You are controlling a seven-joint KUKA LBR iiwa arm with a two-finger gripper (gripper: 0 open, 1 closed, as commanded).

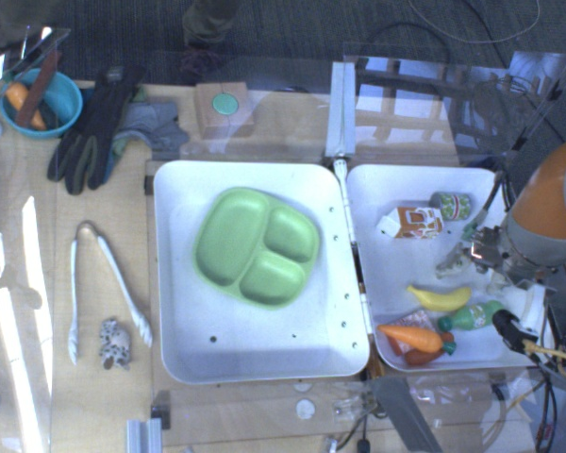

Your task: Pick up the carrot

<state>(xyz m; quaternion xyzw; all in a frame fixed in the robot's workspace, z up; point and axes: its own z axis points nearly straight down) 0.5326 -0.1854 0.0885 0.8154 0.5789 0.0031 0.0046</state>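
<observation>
The carrot [410,337] lay in the right bin [382,192], near its front wall toward the bin's left corner. Its long axis ran roughly left to right across the view, tilted slightly downward to the right; the narrow orange tip pointed left and the green-topped end [447,344] pointed right. A dark red object [421,355] touched it along its front side. Just behind it lay a yellow banana [441,297], and to its right a green bottle [474,316]. Farther back in the same bin sat a small carton [411,223] and a green can [452,204].

The gripper [464,257] hung over the right part of that bin, behind the banana and apart from the carrot; whether it was open or closed could not be told, and nothing was seen in its grasp.

The left bin [174,347] held a green divided plate [257,245]
</observation>
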